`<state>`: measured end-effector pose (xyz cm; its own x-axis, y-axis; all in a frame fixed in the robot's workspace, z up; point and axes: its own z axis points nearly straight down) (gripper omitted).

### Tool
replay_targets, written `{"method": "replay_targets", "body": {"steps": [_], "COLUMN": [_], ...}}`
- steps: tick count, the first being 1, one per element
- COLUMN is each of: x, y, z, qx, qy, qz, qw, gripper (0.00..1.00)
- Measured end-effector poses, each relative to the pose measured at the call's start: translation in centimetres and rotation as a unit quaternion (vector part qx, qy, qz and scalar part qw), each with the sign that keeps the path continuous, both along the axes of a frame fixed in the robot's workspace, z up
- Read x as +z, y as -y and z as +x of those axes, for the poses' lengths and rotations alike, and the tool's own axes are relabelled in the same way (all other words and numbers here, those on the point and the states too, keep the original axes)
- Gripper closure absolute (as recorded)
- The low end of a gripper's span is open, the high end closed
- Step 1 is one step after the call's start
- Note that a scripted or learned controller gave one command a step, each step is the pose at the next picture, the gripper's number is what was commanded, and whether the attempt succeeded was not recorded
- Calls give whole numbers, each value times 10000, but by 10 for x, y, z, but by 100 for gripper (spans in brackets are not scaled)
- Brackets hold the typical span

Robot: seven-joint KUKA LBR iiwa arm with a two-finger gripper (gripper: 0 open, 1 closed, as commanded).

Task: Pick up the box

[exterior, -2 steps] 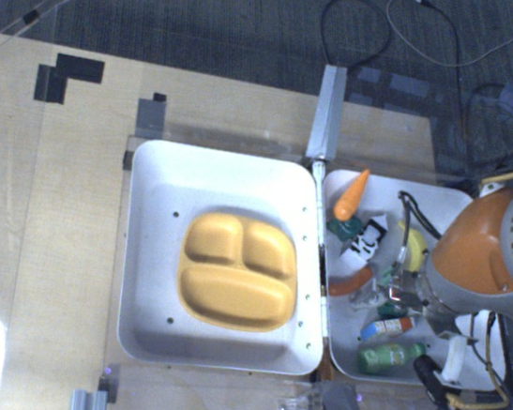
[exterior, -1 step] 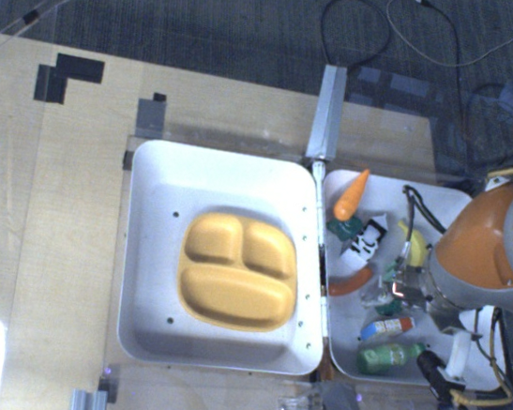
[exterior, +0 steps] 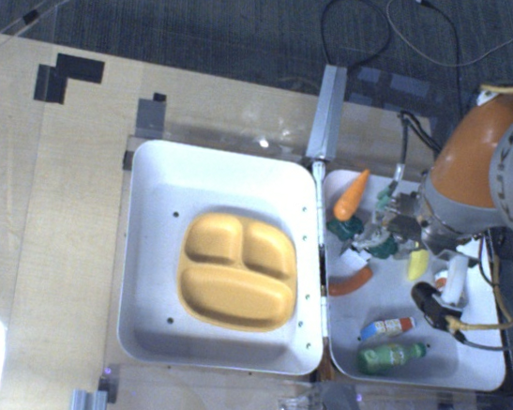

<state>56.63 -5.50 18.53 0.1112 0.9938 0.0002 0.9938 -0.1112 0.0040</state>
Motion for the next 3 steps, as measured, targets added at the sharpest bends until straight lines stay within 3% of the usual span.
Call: {"method": "replay_targets", "body": {"steps": [1, 2, 3], "x": [0, -97, -99], "y": [0, 36, 63], "z": [0, -13, 59], "qx": [4, -430, -1437], "qy": [-1, 29, 14], "qz": [-1, 4, 1], "qw": [10000, 9991, 9896], "gripper": [0, 0, 0]}}
